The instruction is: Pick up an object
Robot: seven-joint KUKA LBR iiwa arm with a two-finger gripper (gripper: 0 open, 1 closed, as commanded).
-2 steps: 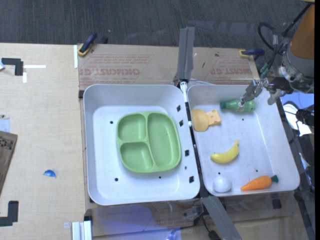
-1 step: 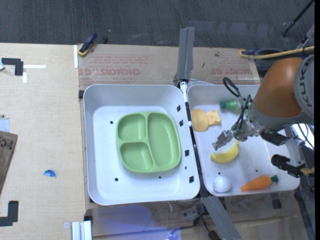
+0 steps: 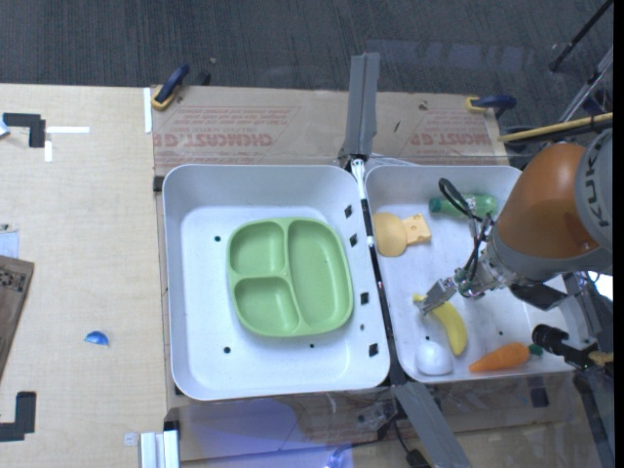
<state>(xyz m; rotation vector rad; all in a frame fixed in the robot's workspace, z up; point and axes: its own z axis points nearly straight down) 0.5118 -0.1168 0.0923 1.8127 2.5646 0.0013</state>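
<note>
1. The claw [image 3: 436,297] sits low in the right bin [image 3: 507,178], near the middle of its floor, at the end of the grey arm [image 3: 546,213] with its orange band that comes in from the right edge.
2. Whether its tips are spread or pressed together I cannot tell; they are small and blur into the white floor.
3. The claw's tip is at the upper end of the banana [image 3: 450,328], touching it or just above it; the view does not settle which, and no object can be seen pinched.
4. The banana lies on the bin floor, slanting toward the near edge.
5. Just beside the banana's lower end, against the near wall, rests a white egg-shaped object [image 3: 433,359].
6. To the right of it, along the same near edge, lies a carrot [image 3: 499,358], apart from the banana.
7. Toward the bin's left wall, above the claw, sits a pale yellow toy [image 3: 400,233].
8. At the far edge a green object [image 3: 478,204] with a dark looped cable lies partly behind the arm.
9. The left bin [image 3: 185,291] holds a green divided plate [image 3: 291,277] with three compartments, lying flat near the middle of the floor.
10. On the bench, well to the left of both bins, lies a small blue item [image 3: 96,338].
</note>
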